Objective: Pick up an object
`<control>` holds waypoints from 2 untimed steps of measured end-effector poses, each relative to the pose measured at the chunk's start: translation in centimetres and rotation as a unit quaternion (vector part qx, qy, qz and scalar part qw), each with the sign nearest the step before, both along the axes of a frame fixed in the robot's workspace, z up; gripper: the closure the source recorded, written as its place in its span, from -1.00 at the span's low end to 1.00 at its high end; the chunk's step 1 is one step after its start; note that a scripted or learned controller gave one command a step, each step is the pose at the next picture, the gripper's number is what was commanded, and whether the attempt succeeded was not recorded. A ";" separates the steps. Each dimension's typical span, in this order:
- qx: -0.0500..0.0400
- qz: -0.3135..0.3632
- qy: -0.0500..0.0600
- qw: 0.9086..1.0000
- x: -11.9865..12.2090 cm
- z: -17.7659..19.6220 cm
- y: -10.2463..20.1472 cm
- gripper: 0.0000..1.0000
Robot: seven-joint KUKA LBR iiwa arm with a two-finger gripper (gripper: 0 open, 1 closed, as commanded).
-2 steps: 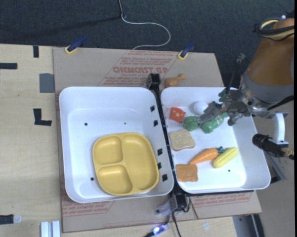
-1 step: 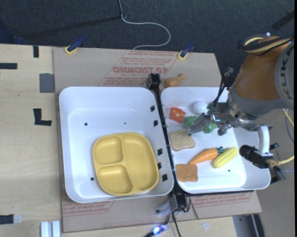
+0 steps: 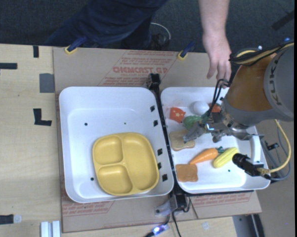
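The right bin [image 3: 252, 181] holds several toy foods. A red-orange piece [image 3: 177, 114], a white egg-like ball [image 3: 199, 106] and a green piece [image 3: 191, 121] lie at its back. A tan flat piece [image 3: 180, 141] sits near its left wall. An orange carrot [image 3: 203, 156], a yellow piece [image 3: 224, 157] and a brown toast slice [image 3: 187, 172] lie toward the front. My gripper [image 3: 206, 128] hangs low over the middle of this bin, right beside the green piece and above the carrot. The green piece is partly hidden by the gripper. Nothing shows plainly in its grasp.
The left bin [image 3: 74, 107] holds a yellow divided plate [image 3: 124, 163]. A person's bare forearm and hand [image 3: 219, 65] reach down from the top edge to just behind the right bin, close to my arm. Cardboard lies under both bins.
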State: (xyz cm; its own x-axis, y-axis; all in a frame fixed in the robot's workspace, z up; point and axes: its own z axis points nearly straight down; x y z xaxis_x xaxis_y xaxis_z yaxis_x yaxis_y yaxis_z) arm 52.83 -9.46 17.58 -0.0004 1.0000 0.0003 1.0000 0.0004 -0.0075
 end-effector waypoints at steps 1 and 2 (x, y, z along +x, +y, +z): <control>0.000 0.000 0.001 1.000 0.1 -6.4 -0.2 -1.00; 0.000 0.000 -0.002 1.000 0.0 -9.3 -0.1 -1.00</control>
